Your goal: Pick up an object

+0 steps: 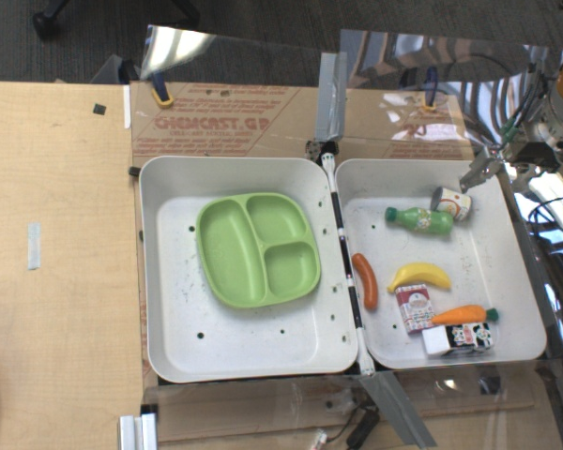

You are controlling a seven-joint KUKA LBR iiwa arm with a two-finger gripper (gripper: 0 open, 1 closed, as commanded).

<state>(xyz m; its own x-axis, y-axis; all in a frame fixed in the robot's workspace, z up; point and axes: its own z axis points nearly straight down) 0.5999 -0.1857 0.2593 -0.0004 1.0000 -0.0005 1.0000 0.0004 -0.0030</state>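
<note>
Small green toy bottle (419,219) with a white label, flat in the right bin (521,251); jaws' state impossible to tell.

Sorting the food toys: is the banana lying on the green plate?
No, the banana lies in the right bin, while the green plate sits in the left bin.

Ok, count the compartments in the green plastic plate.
3. The green plastic plate in the left white bin has one long compartment on its left and two smaller ones on its right.
</note>
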